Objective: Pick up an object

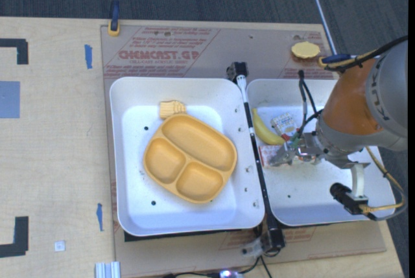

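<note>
Banana in right bin | jaws beside it, state unclear

The left bin holds a tray, with a small block touching the tray's far-left edge. Right of the tray, past the divider, a banana lies in the right bin. The gripper sits just right of the banana, a packet behind it.
</note>
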{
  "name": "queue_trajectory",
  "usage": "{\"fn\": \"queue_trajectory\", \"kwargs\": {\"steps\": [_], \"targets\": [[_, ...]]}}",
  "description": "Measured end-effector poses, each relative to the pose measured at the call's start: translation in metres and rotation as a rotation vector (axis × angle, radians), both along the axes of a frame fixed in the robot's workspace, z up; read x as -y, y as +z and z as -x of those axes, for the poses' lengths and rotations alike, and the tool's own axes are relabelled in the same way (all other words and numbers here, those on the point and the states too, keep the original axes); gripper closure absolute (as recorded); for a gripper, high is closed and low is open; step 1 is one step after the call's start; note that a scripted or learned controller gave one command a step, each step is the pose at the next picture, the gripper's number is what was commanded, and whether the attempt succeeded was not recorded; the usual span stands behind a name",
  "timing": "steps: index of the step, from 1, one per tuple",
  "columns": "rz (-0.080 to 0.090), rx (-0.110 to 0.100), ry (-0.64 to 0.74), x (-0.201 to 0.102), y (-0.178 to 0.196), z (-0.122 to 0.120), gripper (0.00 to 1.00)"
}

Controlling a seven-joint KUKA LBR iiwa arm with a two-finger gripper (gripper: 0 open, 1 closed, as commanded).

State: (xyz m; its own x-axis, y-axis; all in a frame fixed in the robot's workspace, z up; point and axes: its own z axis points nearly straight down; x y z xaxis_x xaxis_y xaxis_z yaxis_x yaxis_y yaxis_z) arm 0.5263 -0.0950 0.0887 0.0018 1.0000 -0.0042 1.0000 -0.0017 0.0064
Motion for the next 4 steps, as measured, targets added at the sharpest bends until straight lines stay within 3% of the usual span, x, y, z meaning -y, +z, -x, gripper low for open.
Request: {"fn": "queue_trajectory", "kwargs": {"steps": [2,3,4], "targets": [[0.0,0.008,-0.001,0.0,0.001,0.006,0.0],[-0.004,-0.001,0.002,0.002,0.0,0.0,0.0],[0.0,0.003,0.002,0.0,0.0,-0.046,0.0]]}}
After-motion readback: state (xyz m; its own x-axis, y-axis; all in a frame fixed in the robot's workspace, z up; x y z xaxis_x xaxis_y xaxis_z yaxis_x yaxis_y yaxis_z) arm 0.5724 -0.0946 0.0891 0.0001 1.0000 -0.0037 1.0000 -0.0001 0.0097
